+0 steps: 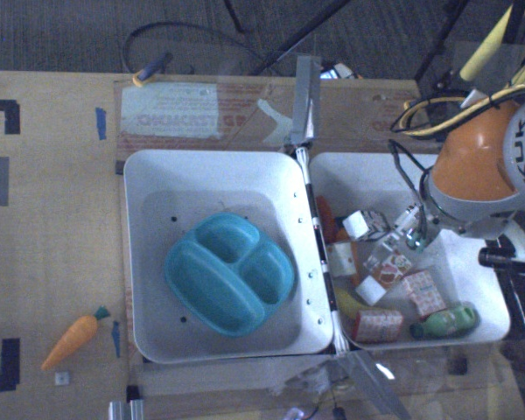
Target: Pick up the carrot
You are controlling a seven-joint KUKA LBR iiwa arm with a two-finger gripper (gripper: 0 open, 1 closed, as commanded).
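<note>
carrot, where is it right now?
The carrot lies on the bench outside both bins, near the camera view's lower left, just left of the left bin that holds the blue divided plate.

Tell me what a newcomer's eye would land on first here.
Probably the teal divided plate, alone in the left bin. Next, the arm's orange band above the right bin, which holds a clutter of small packages. The carrot lies outside both bins, on the bench at lower left.

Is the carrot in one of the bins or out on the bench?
Out. The carrot lies on the bare bench, left of the left bin and apart from it. The tool is over the right bin.
</note>
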